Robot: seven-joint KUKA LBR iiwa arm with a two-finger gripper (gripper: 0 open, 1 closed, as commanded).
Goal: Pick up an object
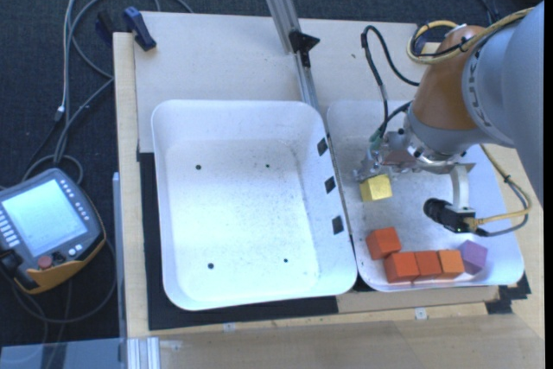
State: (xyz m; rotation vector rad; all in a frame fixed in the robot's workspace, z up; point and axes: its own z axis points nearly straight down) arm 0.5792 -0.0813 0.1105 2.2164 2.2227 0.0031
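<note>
Over the right bin (505, 212) the gripper (373, 173) sits right at a yellow cube (376, 187), though whether it grasps it I cannot tell.

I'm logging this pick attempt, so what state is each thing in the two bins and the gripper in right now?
Yellow block: in the right bin, directly under the gripper; grasp not confirmable.
Orange blocks: lying along the right bin's near edge, untouched.
Purple block: resting beside the orange blocks.
Left bin: flat on the bench.
Gripper: low over the yellow block.
</note>
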